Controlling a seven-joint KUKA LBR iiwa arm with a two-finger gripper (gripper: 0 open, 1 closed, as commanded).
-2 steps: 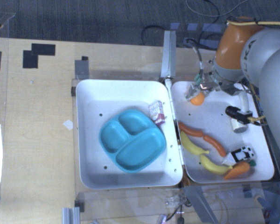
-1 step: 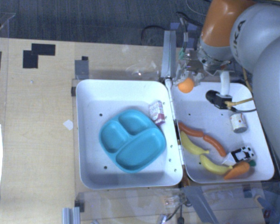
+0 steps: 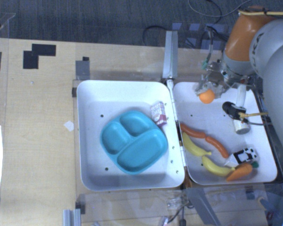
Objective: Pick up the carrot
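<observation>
We see the arm [image 3: 269,36] reaching in from the right, its orange band high above the far end of the right bin [image 3: 193,171]. The wrist points down and to the left, putting the gripper [image 3: 208,89] over that bin's far left corner. A small orange ball [image 3: 207,96] sits right at the fingertips and seems to be caught between the fingers, which look closed around it, though the view is too small for us to be sure of the contact.

The carrot [image 3: 239,171] lies well apart from the gripper, in the near right corner of the same bin, beside a banana [image 3: 216,166] and a small black-and-white toy [image 3: 245,155]. A blue plate [image 3: 134,141] rests in the left bin [image 3: 87,140], with a small wrapper [image 3: 159,113] at its far edge; we cannot read any print on it.
</observation>
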